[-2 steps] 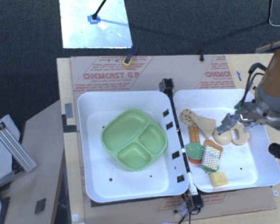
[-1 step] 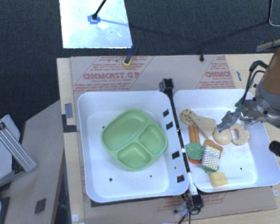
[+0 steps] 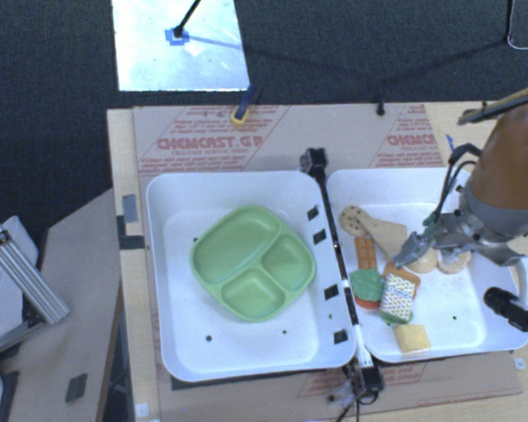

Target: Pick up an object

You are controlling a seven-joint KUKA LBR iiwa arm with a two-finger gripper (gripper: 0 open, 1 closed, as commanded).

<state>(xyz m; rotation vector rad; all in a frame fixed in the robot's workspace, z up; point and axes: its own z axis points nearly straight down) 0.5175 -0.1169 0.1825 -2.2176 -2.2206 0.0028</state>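
Claw [image 3: 415,248] low in right bin [image 3: 450,339] beside wooden spatula [image 3: 377,229]; open or closed: cannot tell; nothing visibly lifted, so pick judged not yet done.

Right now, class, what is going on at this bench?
A grey and orange robot arm reaches into the right white bin, its pincer low over a pile of small toy food pieces. Nothing is visibly held. The left white bin holds a green divided plastic plate, untouched.
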